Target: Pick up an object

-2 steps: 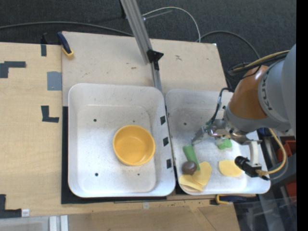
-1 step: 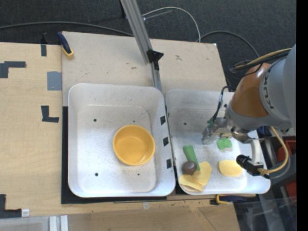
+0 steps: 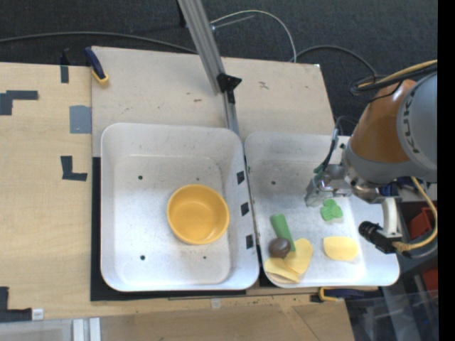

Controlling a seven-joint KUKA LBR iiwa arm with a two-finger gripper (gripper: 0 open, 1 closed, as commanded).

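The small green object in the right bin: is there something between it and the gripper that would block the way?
Nothing visible stands between them. The gripper hangs in the right bin, just up and left of the small green object, with bare bin floor in the gap. The yellow piece and the green cylinder lie further toward the bin's near edge, out of the way.

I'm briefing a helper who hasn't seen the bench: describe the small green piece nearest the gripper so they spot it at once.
Find the right-hand white bin. Just below the gripper lies a small bright green lump, above a yellow piece. Unlike the longer green stick to its left, it is short and blocky.
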